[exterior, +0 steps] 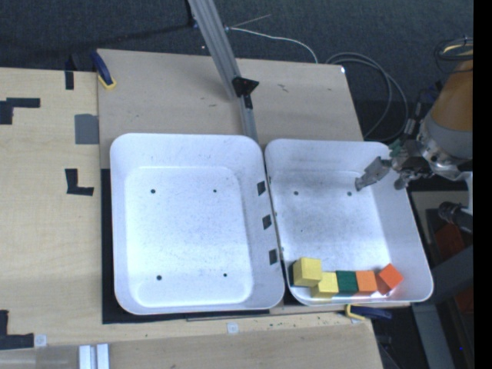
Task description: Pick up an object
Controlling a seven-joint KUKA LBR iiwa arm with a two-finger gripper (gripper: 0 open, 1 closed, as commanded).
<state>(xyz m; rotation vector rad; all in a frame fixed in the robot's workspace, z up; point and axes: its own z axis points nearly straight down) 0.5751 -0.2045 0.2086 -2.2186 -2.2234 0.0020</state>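
Observation:
Several small blocks lie in a row along the near edge of the right bin [323, 206]: a yellow block [308, 270], a second yellow block [328, 284], a green block [347, 282], an orange block [366, 281] and a red-orange block [390, 277]. My gripper [385, 177] hangs over the bin's far right corner, well away from the blocks. It is open, with one grey finger [369, 174] pointing left and nothing between the fingers.
The left bin [184, 206] adjoins the right bin. A slanted metal pole [219, 41] rises behind the bins. Cables [369, 71] trail at the back right. A blue clamp [104, 71] sits at the board's far left corner.

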